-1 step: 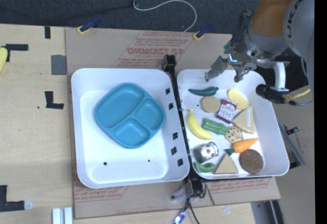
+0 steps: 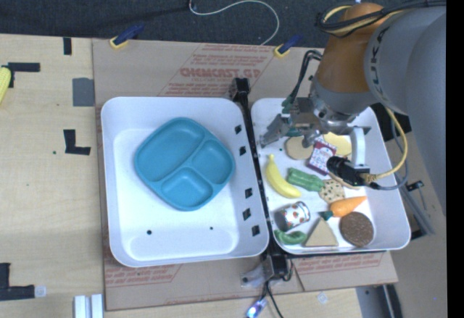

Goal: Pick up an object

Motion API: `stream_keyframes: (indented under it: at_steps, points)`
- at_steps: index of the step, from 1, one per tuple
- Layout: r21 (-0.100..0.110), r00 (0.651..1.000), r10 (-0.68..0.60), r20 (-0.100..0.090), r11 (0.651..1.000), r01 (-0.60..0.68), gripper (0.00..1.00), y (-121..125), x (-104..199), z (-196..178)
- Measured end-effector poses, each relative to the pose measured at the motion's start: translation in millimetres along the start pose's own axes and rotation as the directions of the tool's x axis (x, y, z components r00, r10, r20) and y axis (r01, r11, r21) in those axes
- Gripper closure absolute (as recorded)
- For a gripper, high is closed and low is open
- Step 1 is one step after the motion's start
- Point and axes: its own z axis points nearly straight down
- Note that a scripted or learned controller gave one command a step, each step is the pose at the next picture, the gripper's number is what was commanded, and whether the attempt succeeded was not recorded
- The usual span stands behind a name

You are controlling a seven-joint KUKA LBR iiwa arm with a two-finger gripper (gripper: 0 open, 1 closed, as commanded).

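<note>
Near edge of the right bin (image 2: 395,240): a brown round disc (image 2: 357,228), a tan wedge (image 2: 321,235), a green piece (image 2: 288,237) and a small red-and-white can (image 2: 293,216) crowd the front wall, touching or nearly so. Little room between them. Just behind, an orange carrot (image 2: 346,205) lies beside a speckled cookie (image 2: 331,189). A green pod (image 2: 305,180) and a yellow banana (image 2: 279,177) sit mid-bin, the banana close to the divider wall.

Left bin (image 2: 119,164): a blue sectioned plate (image 2: 184,162) rests toward its far half; bare white floor along the front and left walls.

Farther back in the right bin, the gripper (image 2: 290,128) hangs low over the far-left corner, fingers spread apart, nothing seen between them. A pale round piece (image 2: 296,148) lies just under it. A purple-and-white packet (image 2: 320,157) and something yellow (image 2: 338,143) are partly covered by the wrist; their shapes are hard to make out. The arm (image 2: 406,56) hides the bin's far-right corner.

Beyond: a white cable (image 2: 232,9) on dark cloth.
</note>
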Motion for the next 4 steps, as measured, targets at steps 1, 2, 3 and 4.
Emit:
stream_keyframes:
  at_steps: [1, 2, 3, 4]
  points:
    - [-0.003, 1.000, 0.000, 0.000, 1.000, 0.000, 0.00, -60, 51, -2]
    - [-0.020, 1.000, -0.001, 0.000, 1.000, 0.001, 0.00, -86, 69, -175]
    - [-0.007, 1.000, 0.001, 0.003, 1.000, -0.001, 1.00, -86, 68, -177]
    - [-0.007, 1.000, 0.001, 0.001, 1.000, -0.001, 1.00, -119, 78, -192]
